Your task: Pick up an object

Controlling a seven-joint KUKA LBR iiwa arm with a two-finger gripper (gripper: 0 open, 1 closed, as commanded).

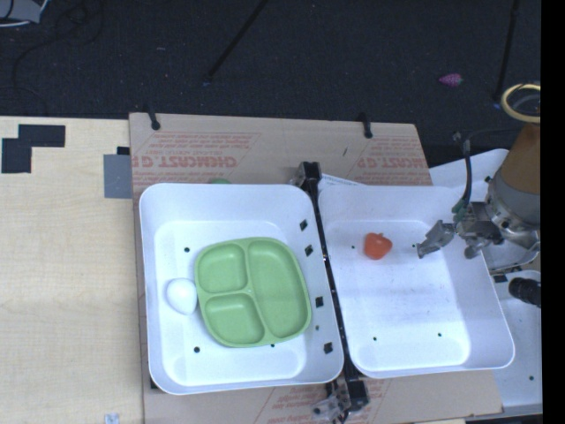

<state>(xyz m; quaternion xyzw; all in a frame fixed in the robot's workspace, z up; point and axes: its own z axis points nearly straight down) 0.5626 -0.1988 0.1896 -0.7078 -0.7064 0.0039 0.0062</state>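
Item one, left bin: I log a glossy green three-compartment plate, a smooth white egg-shaped ball touching its left edge.

Item two, right bin: a small red-orange rounded object lies unlifted on matte white plastic.

Item three, the gripper sits to its right, apart; fingers look spread, nothing between them. I judge the pick not yet started.

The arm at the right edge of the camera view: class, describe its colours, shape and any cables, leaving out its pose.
The arm is a rounded column, orange-tan above and grey below. Beneath it sits a grey metal gripper with thin, angular fingers of bare metal. A thin dark cable loops up beside the wrist. No markings can be made out.
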